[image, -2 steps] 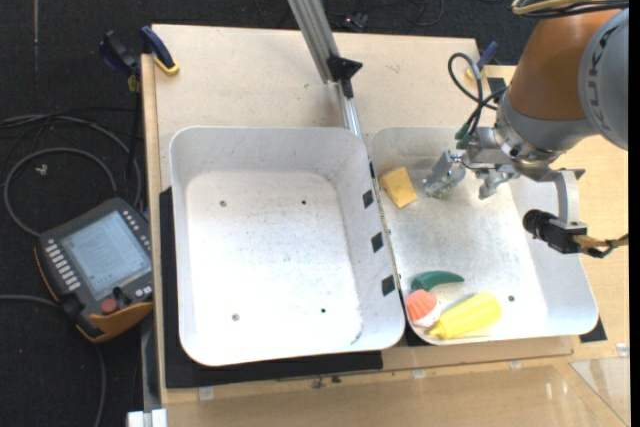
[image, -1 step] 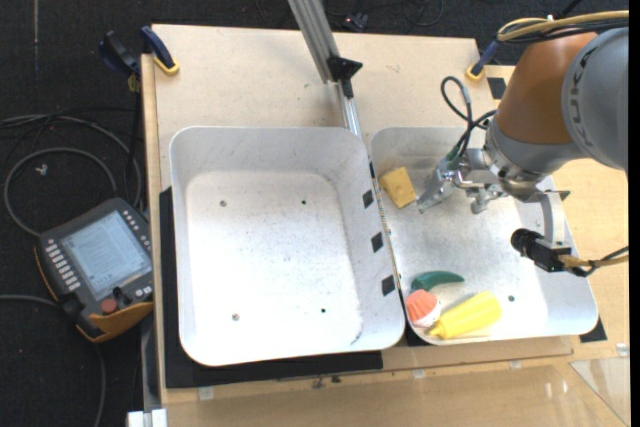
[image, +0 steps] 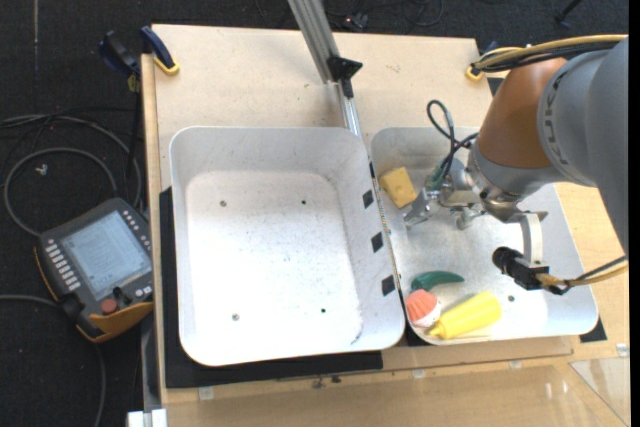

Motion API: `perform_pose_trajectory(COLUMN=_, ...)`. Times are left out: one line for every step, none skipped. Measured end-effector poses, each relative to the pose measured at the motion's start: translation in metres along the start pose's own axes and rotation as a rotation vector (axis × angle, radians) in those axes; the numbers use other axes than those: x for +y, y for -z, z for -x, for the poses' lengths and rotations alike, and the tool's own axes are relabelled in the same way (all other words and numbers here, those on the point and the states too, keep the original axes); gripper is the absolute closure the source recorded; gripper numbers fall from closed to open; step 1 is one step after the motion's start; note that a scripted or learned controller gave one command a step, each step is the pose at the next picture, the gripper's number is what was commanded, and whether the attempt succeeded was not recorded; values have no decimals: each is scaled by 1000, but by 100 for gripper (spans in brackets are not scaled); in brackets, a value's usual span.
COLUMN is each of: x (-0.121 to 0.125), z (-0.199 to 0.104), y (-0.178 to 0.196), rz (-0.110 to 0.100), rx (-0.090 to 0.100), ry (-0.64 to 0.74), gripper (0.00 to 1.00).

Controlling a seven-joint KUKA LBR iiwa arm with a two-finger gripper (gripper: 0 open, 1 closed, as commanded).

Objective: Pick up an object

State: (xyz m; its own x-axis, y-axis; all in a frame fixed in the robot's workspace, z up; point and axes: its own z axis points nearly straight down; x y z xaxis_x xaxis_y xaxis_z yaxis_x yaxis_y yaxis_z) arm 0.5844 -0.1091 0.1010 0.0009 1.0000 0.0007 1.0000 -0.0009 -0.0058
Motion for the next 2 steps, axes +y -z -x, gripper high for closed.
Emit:
perform_pose_trajectory(x=2, z=0, y=14, rz=6, rx=-1, ry=0, gripper=100)
perform_pose_trajectory(x=-1, z=7, y=74, rz=11, rx=-2, ry=-1, gripper=100)
